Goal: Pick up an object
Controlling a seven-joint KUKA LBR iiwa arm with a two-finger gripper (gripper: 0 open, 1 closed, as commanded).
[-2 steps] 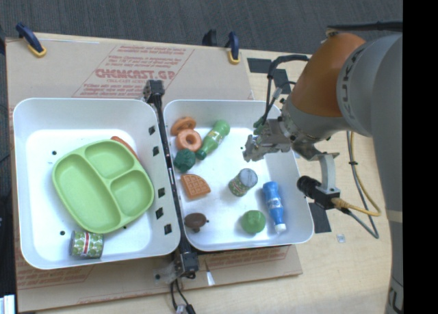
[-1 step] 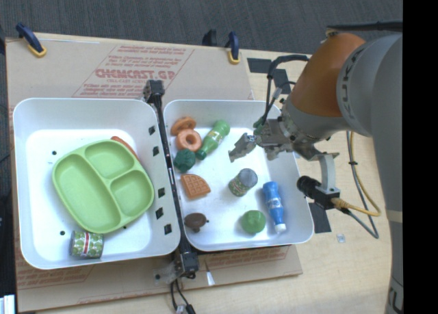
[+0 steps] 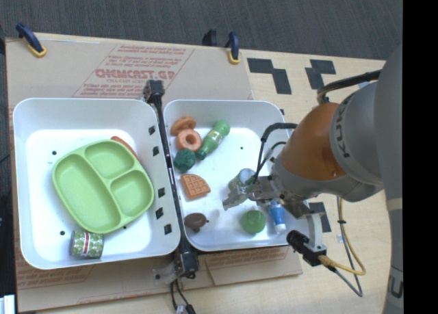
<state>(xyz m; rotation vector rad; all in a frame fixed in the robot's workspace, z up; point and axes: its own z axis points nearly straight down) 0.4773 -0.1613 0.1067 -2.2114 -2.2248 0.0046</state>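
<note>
Right bin (image 3: 274, 111), shallow white plastic: holds seven loose items.
- Tan ring-shaped toy doughnut (image 3: 183, 126), far-left corner.
- Orange ring-shaped toy doughnut (image 3: 189, 141), just beside and nearer than the tan one.
- Green plastic bottle with pale cap (image 3: 213, 138), long axis running from the bin's far middle down toward its left wall.
- Dark green lumpy toy (image 3: 185, 160), against the left wall, touching the bottle's lower end.
- Orange square toy waffle (image 3: 194, 186), left-centre of the floor.
- Small brown rounded toy (image 3: 196, 221), near-left corner.
- Round green ball-like toy (image 3: 252, 222), by the near wall, right of centre.
- Small blue cylindrical item with white band (image 3: 277, 215), just right of the green ball, partly under the wrist.

Left bin (image 3: 27, 111), shallow white plastic: light green three-compartment plastic plate (image 3: 102, 184) across the centre; an orange-red item (image 3: 123, 143) peeking from under its far edge; a small patterned green-and-white can (image 3: 86, 243) in the near-left corner.

Arm: grey, orange band, reaching over the right bin's right wall. Gripper (image 3: 235, 193) low over the bin floor at centre; whether it is apart or together cannot be told, and nothing is visibly held.

Key relation: the green ball lies nearest, just toward the near wall and slightly right of the gripper; the waffle lies to its left. The ball, being round, likely needs no particular approach angle.
</note>
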